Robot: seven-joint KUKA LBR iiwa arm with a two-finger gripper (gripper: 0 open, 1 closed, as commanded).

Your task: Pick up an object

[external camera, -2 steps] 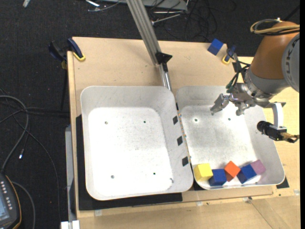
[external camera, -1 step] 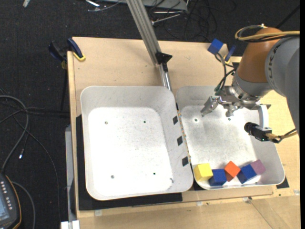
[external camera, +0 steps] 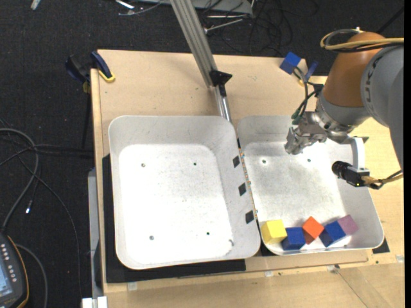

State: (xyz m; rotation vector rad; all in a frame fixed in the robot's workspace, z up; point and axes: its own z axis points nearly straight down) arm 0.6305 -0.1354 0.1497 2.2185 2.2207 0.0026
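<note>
From the camera above the bench, the grey arm with its orange band (external camera: 347,69) is reaching in from three o'clock. Its gripper (external camera: 297,143) is hanging over the far part of the right bin (external camera: 359,201), up near twelve o'clock of that bin. It is too small and dark to tell if the claw is spread or pressed together. Nothing is showing in its tip.

The blocks are sitting together along the near wall of the right bin, at about six o'clock, well apart from the gripper. The yellow block (external camera: 274,230) is sitting at the nine o'clock end of the row. A blue block (external camera: 294,237) is touching it. The orange block (external camera: 313,228) is next, then a second blue block (external camera: 332,233), and the purple block (external camera: 348,224) is at the three o'clock end.

The left bin (external camera: 128,172) is lying beside the right bin, at its nine o'clock side.
</note>
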